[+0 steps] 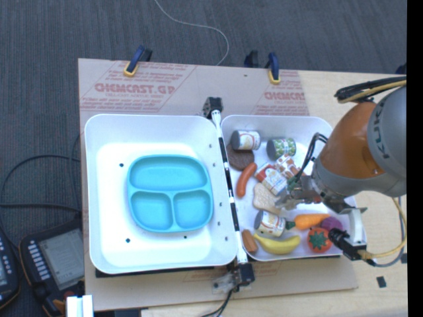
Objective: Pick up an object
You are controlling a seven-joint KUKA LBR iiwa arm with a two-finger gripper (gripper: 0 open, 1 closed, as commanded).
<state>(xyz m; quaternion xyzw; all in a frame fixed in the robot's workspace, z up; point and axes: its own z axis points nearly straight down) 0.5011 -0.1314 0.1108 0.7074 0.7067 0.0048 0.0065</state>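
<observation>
- Claw (289,195) is low in the right bin (324,125), over the heap of toy food; I cannot tell how it is set, because the wrist and the clutter mask it.
- Nearest it are the slice of toy bread (264,196) and a small printed carton (285,166), touching one another at the middle of the heap. I judge either one the likely pick.
- Both look like light, hard plastic, stiff and rather slick; I'd take the bread across its thin edges, the carton across its narrow sides.
- Round them lie a sausage (244,178), a brown patty (241,158), two little cans (250,139), a carrot (309,221), a banana (277,244) and a strawberry (318,240), packed close, so neighbours may shift.
- Left bin (106,137) on the surface carries a blue divided plate (170,193).
</observation>
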